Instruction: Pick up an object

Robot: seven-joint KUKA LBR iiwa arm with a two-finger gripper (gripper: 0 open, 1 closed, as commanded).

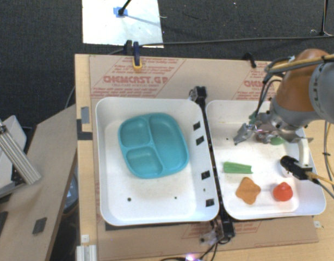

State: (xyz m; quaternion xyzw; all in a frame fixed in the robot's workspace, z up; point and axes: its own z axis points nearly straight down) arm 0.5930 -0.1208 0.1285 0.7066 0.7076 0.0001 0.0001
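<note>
Camera view, slanted look down on the bench [82, 86]. Two white bins sit side by side, walls touching along the middle. Left bin [156, 197]: one teal divided plate [153, 144], flat, roughly centred. Right bin [227, 116]: grey arm [303, 91] reaches in from the right, gripper [248, 134] low over the far half of the bin, pointing towards the left bin. How far the gripper is open: cannot tell; nothing seen held in it.

Candidate objects, all in the right bin:
- green strip [237, 168], flat, mid-bin, nearer than the gripper and apart from it
- orange piece [247, 190], just beside the strip, near edge
- red round item [283, 192], right of the orange piece
- small green item [276, 141], partly hidden below the wrist
</note>
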